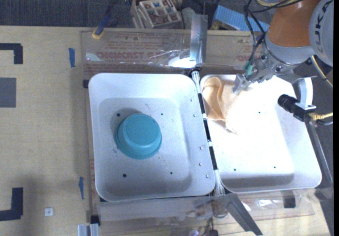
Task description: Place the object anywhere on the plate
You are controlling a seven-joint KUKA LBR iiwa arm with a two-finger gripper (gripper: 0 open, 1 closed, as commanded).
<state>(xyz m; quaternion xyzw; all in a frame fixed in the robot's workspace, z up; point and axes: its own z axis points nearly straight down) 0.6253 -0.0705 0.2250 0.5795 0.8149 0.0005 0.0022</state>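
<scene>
Your gripper (239,84) hangs over the upper-left corner of the right bin (275,177), fingertips right at the top edge of the tan cloth (216,103) — whether they're spread or closed, you can't tell, and no fabric shows clearly between them. The cloth lies crumpled against the right bin's left wall (glare washes out its right side). The blue plate (139,135) sits in the left bin (106,92), well apart from the cloth.
</scene>
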